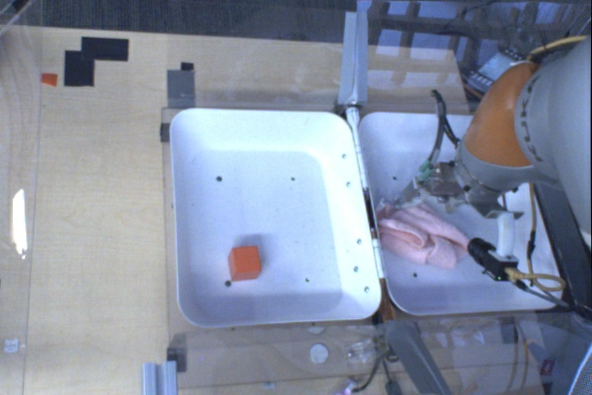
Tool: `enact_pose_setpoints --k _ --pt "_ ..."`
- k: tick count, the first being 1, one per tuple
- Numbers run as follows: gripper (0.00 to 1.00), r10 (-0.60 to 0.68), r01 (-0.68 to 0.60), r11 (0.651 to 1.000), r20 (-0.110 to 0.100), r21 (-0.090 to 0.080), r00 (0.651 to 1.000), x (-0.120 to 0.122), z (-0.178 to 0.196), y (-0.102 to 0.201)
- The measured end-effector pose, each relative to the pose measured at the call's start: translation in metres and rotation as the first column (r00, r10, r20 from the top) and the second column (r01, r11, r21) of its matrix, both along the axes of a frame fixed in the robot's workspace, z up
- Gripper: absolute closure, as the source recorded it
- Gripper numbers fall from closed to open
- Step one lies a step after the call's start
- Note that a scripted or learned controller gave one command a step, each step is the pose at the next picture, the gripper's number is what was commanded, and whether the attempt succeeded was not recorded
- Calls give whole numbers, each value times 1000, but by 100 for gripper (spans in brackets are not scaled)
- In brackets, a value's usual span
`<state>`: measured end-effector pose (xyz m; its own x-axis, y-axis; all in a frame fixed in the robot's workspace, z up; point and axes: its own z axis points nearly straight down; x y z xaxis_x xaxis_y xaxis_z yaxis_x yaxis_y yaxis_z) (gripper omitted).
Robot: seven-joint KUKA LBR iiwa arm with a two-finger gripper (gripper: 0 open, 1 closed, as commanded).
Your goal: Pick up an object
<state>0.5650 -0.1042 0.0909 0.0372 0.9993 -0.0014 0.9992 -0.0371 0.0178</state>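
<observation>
The claw of the grey and orange arm is low over the right bin, just above a soft pink object lying near that bin's left wall; whether the claw is open or closed cannot be told. In the left bin, a small orange block sits near the front left corner. Both bins rest side by side on the pale wooden tabletop.

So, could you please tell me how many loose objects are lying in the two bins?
2: an orange block in the left bin, and a pink cloth in the right bin; the arm may hide more.
</observation>
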Motion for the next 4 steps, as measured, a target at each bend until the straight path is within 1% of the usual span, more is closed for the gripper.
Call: enact_pose_setpoints --k 1,2,3,4 --pt "0 27 -27 1000 -2 -2 1000 -43 0 -40" --pt "0 333 -333 943 2 -7 943 -53 1 19" --pt "0 55 -55 998 -10 0 998 -18 20 -33" --pt "0 183 -183 983 1 -6 983 -60 0 -15"
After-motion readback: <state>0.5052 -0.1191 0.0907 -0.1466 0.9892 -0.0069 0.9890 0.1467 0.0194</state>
